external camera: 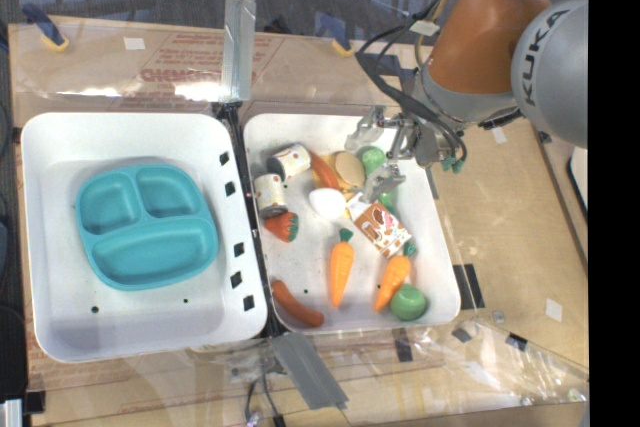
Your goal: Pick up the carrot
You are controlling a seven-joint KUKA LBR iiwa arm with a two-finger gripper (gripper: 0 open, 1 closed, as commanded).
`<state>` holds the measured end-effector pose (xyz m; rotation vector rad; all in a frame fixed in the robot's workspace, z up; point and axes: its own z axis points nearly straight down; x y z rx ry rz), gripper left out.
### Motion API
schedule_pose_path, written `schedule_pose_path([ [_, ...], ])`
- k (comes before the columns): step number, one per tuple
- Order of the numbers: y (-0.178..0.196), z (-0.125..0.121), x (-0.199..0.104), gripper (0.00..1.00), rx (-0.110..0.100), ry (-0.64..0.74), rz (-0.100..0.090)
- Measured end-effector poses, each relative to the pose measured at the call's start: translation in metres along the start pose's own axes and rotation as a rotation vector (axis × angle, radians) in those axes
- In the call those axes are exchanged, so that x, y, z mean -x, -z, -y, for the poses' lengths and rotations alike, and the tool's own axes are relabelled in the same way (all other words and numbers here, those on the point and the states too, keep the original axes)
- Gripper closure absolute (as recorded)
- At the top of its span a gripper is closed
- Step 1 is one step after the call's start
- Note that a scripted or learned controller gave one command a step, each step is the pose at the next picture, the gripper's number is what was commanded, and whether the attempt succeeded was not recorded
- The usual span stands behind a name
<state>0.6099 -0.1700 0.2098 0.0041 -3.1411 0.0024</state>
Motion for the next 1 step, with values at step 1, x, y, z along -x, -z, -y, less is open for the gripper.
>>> schedule_pose_path([
  [1, -0.0958, -0.0224, -0.0573, 0.00, 0.004, -0.027, -0.007],
])
